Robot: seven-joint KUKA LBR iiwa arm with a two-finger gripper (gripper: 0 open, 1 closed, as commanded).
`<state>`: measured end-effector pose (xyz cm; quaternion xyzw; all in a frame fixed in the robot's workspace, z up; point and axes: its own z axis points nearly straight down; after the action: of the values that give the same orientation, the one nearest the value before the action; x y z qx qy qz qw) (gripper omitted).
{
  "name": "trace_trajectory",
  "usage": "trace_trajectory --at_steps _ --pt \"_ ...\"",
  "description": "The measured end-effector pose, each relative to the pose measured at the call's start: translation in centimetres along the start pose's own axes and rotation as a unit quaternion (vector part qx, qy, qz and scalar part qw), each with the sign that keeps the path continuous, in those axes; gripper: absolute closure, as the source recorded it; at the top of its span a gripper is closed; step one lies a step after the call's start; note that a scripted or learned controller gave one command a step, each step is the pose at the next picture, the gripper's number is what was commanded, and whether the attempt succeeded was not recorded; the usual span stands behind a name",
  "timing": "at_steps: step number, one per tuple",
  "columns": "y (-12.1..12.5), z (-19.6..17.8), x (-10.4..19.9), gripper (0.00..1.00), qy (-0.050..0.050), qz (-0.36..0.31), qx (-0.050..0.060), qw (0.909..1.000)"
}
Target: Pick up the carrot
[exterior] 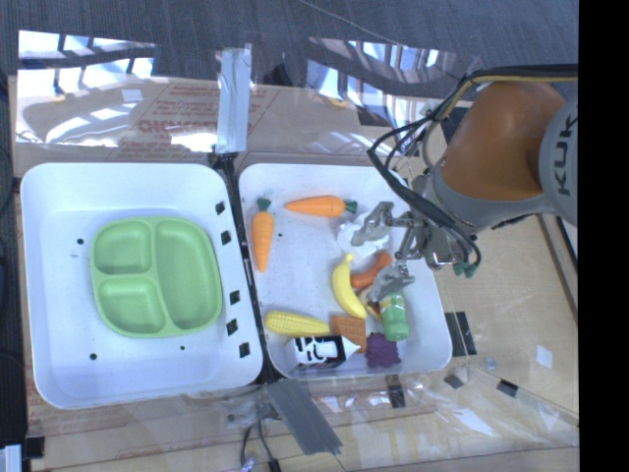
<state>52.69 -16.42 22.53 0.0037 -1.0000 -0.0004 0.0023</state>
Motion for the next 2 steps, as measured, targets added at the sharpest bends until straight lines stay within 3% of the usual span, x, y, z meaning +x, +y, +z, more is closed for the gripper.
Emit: trace_trajectory --at_steps 1,2 --pt "-1.2 13.5 -4.8 0.0 -0.003 -0.088 0.0 0.9961" --pt "-2.1 13.5 -12.4 0.0 0.008 -0.049 -0.002 0.9988"
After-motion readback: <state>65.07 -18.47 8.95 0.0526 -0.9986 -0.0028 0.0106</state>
